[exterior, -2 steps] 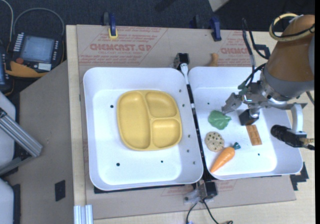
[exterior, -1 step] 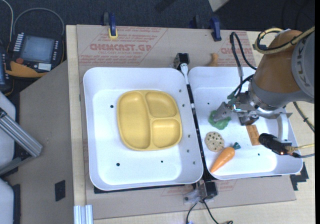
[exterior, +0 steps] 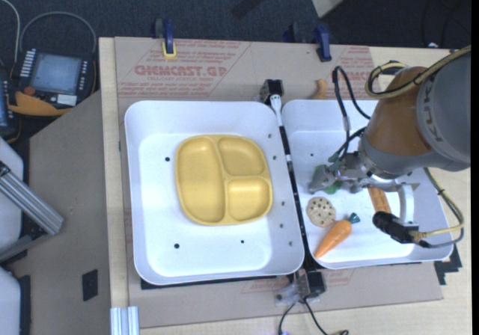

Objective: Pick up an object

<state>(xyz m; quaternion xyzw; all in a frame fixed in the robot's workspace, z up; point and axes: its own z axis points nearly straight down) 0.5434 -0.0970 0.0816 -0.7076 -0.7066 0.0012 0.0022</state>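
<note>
My gripper (exterior: pixel 325 179) hangs low over the left part of the right bin (exterior: pixel 307 128), reaching in from the right. Just below it lies a round chocolate-chip cookie (exterior: pixel 320 210). An orange carrot (exterior: pixel 333 237) with a small green top lies slanted near the bin's front edge. An orange-brown stick-shaped item (exterior: pixel 379 197) lies partly under the wrist. I see nothing clearly held by the gripper.
The left bin (exterior: pixel 150 244) holds a yellow divided plate (exterior: pixel 223 179). A small orange thing (exterior: pixel 321 88) lies on the cardboard behind the right bin. The arm's body covers the right bin's right half.
</note>
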